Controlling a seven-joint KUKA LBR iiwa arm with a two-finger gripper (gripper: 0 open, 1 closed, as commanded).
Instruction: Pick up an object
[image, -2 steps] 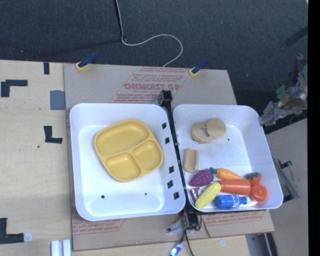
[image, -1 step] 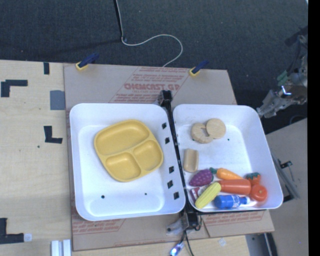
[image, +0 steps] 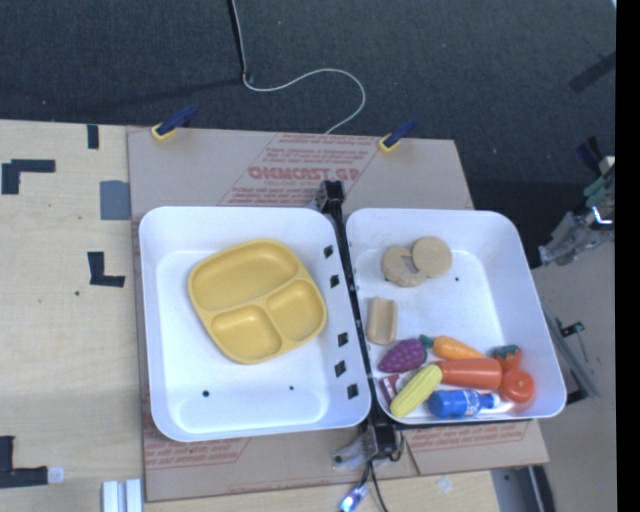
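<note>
End effector (image: 590, 222) at right edge, grip state unclear, well apart from toy foods (image: 455, 375) in right bin (image: 500, 235)

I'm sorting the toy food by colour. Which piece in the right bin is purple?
The grape bunch, lying left of the orange carrot and just above the yellow corn cob. It is the only purple piece; the others are tan, orange, red, yellow or blue.

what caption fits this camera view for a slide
Yellow divided plate in the left bin; toy food, including corn and carrot, clustered in the right bin.
</note>
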